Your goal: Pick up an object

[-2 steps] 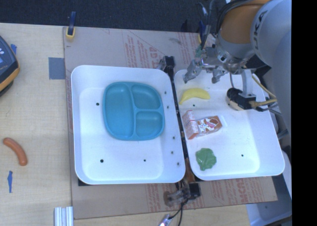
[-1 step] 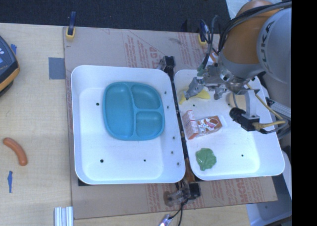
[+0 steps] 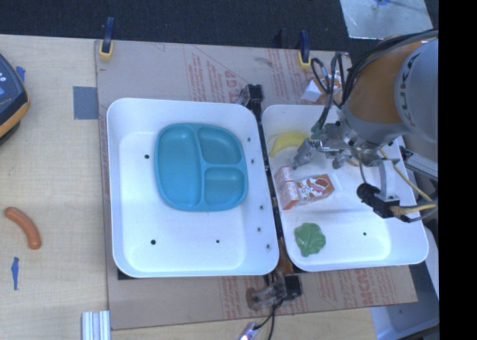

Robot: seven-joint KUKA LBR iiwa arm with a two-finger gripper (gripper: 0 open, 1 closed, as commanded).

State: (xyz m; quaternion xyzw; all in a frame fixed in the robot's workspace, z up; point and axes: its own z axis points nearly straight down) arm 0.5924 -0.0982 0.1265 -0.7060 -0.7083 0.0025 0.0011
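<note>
The right bin (image 3: 402, 253) holds three loose things. A red and white snack packet (image 3: 302, 188) lies near its middle, slightly crumpled, its printing too small to read. Just above it, toward the far wall, a yellow object (image 3: 286, 142) shows as a curved shape; its right end is covered by the arm's metal hardware, so its full outline cannot be made out. Nearer the front wall sits a green leafy piece (image 3: 309, 238), well apart from the packet and touching nothing else.

The gripper (image 3: 328, 150) hangs over the upper middle of this bin, just right of the yellow object and above the packet. It reads as a cluster of grey metal parts and dark cables, and whether the jaws are spread or pressed together cannot be told; nothing is visibly pinched between them. Behind it the arm's orange band and grey casing are cut off by the right edge of the view. A black cable loops down across the bin's right side.

The left bin (image 3: 127, 241) carries a blue divided plate (image 3: 201, 167) with three compartments, lying flat toward its far half.

Both bins rest on a brown cardboard sheet (image 3: 186, 70) on the wooden bench (image 3: 45, 182). On the bare bench at far left lies an orange sausage-shaped toy (image 3: 24, 227), and a yellow and black device (image 3: 10, 100) is cut off by the left edge.
</note>
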